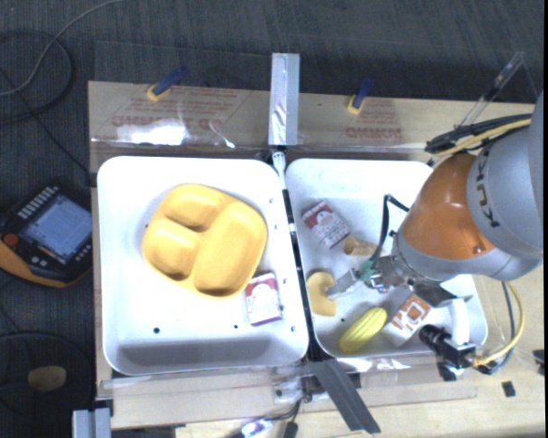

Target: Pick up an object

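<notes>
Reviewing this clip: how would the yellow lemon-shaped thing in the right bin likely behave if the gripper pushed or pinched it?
The yellow lemon-shaped object looks rounded and tapered, so a push would probably roll it. Its smooth skin may slip from a pinch. A red-and-white packet lies against it and might shift too.

A robotics lab is showing here: a wooden desk (493,117) is carrying two white bins (119,245), a teach pendant (46,235) is lying on dark carpet (36,80), cables (36,53) trailing.
</notes>
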